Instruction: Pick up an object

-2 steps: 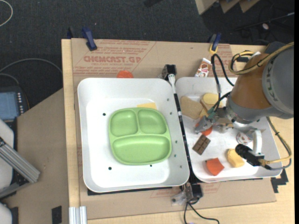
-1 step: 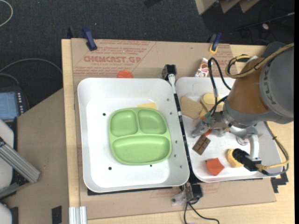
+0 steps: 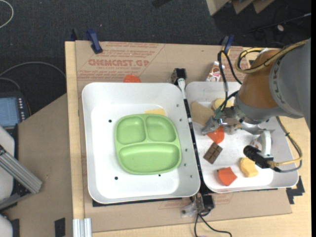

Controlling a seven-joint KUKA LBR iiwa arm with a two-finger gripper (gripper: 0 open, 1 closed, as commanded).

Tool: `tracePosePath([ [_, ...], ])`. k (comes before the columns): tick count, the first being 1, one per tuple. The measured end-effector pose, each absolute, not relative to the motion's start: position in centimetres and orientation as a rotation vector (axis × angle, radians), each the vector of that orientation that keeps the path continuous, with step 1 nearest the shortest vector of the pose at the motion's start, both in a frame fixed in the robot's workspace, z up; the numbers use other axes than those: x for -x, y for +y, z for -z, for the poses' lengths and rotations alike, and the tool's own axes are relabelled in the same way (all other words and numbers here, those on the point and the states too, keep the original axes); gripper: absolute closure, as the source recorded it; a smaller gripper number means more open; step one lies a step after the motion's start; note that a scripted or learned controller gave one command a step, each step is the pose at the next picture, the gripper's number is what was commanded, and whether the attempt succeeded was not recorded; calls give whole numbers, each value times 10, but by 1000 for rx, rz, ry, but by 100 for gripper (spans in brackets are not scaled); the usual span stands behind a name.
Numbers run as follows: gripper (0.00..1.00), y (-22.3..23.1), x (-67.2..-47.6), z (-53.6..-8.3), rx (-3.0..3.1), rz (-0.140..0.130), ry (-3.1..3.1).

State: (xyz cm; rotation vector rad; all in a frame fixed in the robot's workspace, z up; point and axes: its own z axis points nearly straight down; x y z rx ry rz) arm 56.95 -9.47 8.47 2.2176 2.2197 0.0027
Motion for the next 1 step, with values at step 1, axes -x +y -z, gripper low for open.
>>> tracePosePath([
  [1, 100, -95, -569, -95, -2219, -4, 2217],
])
